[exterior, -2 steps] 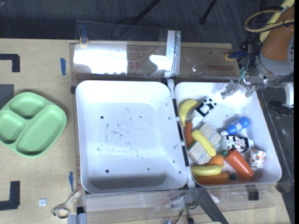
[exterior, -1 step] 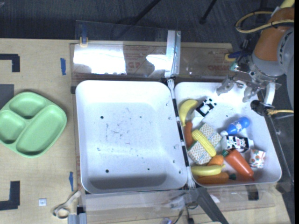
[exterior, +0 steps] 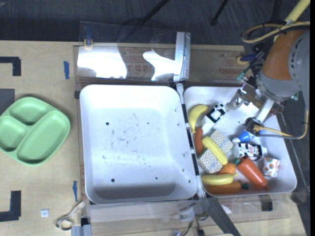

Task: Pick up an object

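White bins: I see two side by side on the bench; the left bin (exterior: 130, 141) has only faint scuffs and small dark dots on its floor, the right bin (exterior: 288, 168) carries all the clutter.
Arm: grey with an orange band (exterior: 281, 58), reaching in from the right over the right bin's far corner.
Gripper (exterior: 246, 108): above the upper middle of the right bin, just right of a black-and-white piece (exterior: 215, 113). Nothing visible between the fingers.
Fingers: I cannot tell from this angle whether they stand wide or narrow.
Candidate objects: yellow banana (exterior: 196, 114) at the bin's upper left; corn cob (exterior: 215, 150) lying across a checked cloth (exterior: 216, 154); orange carrot (exterior: 252, 173) toward the lower right; second banana (exterior: 217, 179) along the near wall, with a reddish piece touching it below.
Other items in right bin: a small cow-patterned toy (exterior: 249, 151) beside the carrot, a white patterned cup (exterior: 271, 167) near the right wall.
Bench, left: green divided tray (exterior: 32, 130), well apart from both bins.
Cable: yellow, trailing from the wrist across the bin's right side.
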